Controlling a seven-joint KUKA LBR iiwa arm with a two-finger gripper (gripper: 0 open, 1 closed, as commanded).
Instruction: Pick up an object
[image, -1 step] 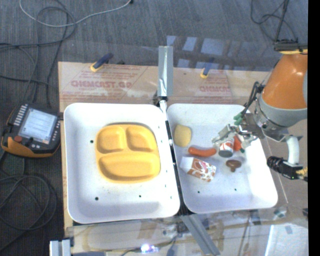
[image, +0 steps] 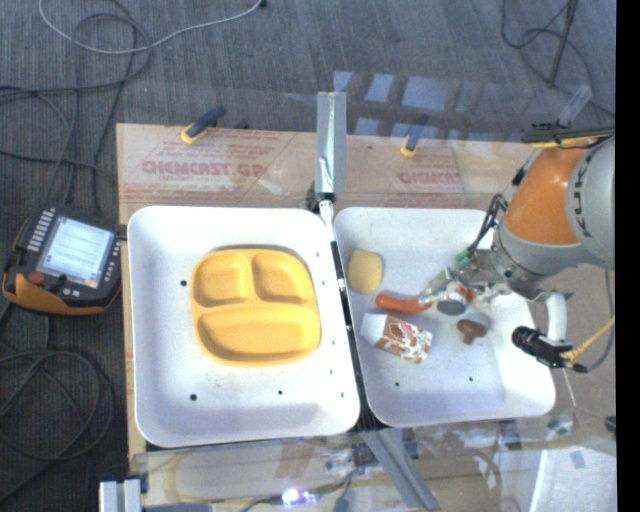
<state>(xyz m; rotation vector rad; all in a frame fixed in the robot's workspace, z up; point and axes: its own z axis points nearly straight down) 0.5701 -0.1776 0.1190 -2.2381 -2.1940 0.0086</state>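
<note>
Now the gripper (image: 452, 292) hangs low in the right bin (image: 520, 400); whether it's parted or closed I cannot tell. Just left lies an orange carrot (image: 398, 301), long axis pointing toward it

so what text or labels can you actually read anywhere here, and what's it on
"CHEMCAST GP", faint and red, on the film over the board behind the left bin; a second such mark behind the right bin is too blurred to read.
Print on the small packet: too small.
Handheld pendant screen: unreadable.
</note>
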